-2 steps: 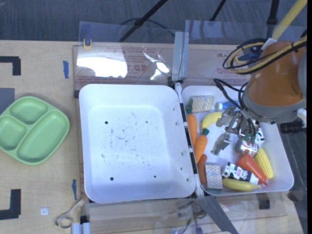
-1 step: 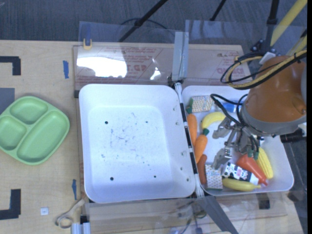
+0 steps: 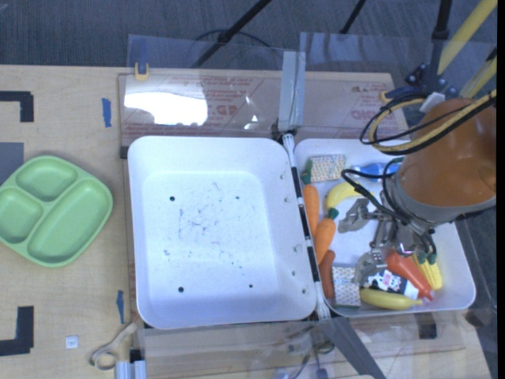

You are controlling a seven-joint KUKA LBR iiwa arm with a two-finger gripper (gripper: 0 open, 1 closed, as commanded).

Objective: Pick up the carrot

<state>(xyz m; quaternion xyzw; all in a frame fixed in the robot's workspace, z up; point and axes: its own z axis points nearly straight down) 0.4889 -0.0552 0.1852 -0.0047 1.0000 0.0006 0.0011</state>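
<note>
Two white bins here: the left bin [image 3: 209, 227] at mid-frame and the right bin [image 3: 465, 287] packed with toy food, and the carrot [image 3: 312, 205] lies lengthwise along that bin's left wall, just right of the divider, with a second orange piece [image 3: 324, 239] right below it. Looks like light, hard, smooth plastic, so probably slippery, and I'd pinch it across the fat middle rather than the taper. My pincer [image 3: 387, 251] hangs lower right of it, jaws apart, gripping nothing, over a banana [image 3: 388, 298].
</note>
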